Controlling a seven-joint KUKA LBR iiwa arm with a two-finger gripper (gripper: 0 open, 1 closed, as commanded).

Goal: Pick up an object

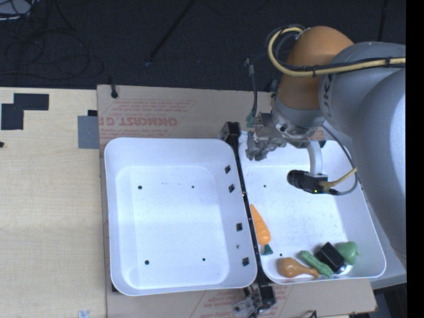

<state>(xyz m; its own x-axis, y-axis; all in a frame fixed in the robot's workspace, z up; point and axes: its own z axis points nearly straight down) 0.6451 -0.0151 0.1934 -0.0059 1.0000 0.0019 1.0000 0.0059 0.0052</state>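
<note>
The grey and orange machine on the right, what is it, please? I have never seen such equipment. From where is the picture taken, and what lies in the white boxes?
It is a robot arm, reaching in from the right. One fixed camera looks down at a slant on the bench. Two shallow white bins sit side by side: the left bin and the right bin. In the right bin lie an orange carrot, a tan pear-shaped toy, a green object and a small black object. The gripper hangs over the right bin's far corner, away from these things; I see nothing held.
</note>
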